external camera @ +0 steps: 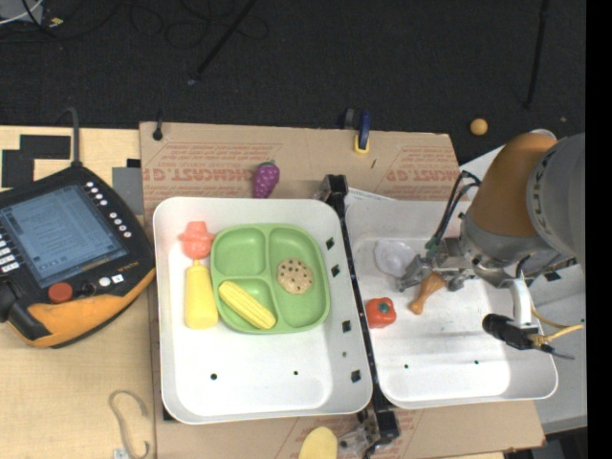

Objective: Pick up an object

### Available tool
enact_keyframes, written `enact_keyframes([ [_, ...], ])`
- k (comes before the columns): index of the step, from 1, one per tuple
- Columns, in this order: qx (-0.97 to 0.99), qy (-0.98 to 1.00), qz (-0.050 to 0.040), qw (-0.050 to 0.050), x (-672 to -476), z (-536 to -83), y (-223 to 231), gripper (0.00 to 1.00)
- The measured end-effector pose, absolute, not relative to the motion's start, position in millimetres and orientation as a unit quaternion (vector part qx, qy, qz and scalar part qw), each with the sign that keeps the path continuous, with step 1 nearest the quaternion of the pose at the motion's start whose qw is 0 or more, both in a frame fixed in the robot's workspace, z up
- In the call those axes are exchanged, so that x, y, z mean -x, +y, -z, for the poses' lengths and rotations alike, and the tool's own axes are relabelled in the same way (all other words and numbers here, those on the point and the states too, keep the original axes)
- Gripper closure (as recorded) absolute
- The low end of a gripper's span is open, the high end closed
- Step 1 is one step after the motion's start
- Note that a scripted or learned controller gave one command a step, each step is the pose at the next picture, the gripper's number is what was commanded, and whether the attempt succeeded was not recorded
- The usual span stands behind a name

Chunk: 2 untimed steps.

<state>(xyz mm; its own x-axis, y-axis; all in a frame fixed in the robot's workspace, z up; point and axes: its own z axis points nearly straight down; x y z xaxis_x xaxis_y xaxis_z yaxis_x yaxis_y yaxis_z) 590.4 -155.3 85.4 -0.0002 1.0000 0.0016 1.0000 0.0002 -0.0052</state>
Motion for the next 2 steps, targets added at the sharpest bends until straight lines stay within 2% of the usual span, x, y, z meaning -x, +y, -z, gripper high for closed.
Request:
enact_keyframes([
  [1, 0.708, -0.706, -0.0005, 0.002, -590.8, -97.4, -156.5, 1.00],
  [2, 0.707, -0.707, 0.0010, -0.001, -592.9, -157.8, -150.1, 1.00],
])
